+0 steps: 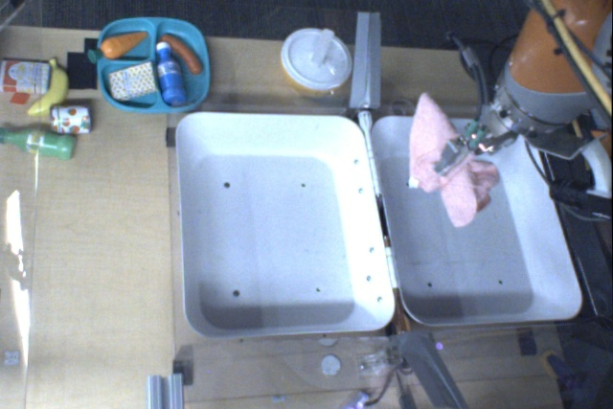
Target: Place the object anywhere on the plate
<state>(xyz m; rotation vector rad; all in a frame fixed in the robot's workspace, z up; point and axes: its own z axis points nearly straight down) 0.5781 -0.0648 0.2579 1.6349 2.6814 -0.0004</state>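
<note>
The gripper [458, 151] pinches a pink cloth [439, 156], its fingers closed on the fabric, which hangs bunched over the right bin [536, 297]. Left of that bin sits the left bin [278, 235]. Beyond the left bin's far left corner lies a blue divided plate [196, 48]; no writing is legible on the small red-and-white carton [21, 77] left of it
</note>
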